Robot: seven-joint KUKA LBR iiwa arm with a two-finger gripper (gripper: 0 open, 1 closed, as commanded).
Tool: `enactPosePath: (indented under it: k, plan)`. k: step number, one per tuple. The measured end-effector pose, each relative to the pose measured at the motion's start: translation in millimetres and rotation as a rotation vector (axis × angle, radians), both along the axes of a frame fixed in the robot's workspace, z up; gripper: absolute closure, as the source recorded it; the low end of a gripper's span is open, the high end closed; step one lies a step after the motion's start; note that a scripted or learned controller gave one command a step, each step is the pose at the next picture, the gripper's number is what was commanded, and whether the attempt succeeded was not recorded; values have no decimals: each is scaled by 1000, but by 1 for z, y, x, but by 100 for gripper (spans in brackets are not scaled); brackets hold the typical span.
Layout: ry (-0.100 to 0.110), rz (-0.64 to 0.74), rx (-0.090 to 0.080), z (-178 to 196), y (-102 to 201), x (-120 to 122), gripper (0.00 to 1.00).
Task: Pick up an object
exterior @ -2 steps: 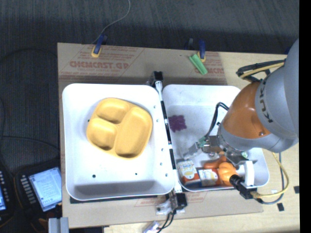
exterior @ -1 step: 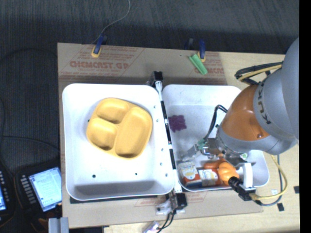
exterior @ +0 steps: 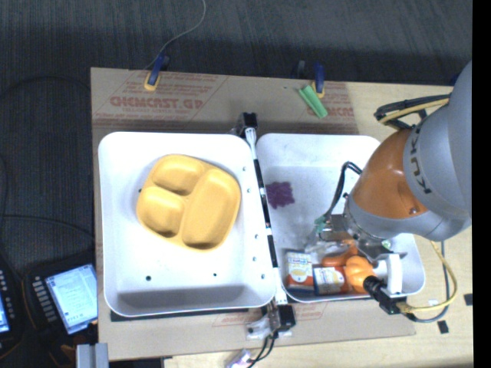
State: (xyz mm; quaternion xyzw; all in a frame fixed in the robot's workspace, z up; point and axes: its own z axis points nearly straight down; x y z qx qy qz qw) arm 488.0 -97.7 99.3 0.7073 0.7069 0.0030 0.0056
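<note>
The left bin [exterior: 123, 167] holds one big yellow three-lobed plastic dish [exterior: 189, 199], lying near its middle. In the right bin [exterior: 307, 152], a small purple patch [exterior: 279, 194] lies near the left wall. Several small items crowd the bin's front edge: a white-labelled packet [exterior: 298, 266], an orange-red piece [exterior: 301, 281], a dark-labelled box [exterior: 328, 280] and an orange ball [exterior: 355, 269]. My gripper [exterior: 337, 236] hangs low over that cluster, largely hidden under the orange wrist band [exterior: 391, 182].
A green marker-like object [exterior: 313, 101] lies on the cardboard behind the right bin. Blue clips [exterior: 156, 71] hold the cardboard's far edge. Cables [exterior: 414, 305] trail off the bin's front right corner. A small screen [exterior: 69, 296] sits at lower left.
</note>
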Motion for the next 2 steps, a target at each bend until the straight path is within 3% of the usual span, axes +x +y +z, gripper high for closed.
enactPosePath:
  k: [1, 2]
  plan:
    - [0, 0, 0, 0, 0, 0, 0]
    - [4, 0, 0, -11, 0, -2, 0]
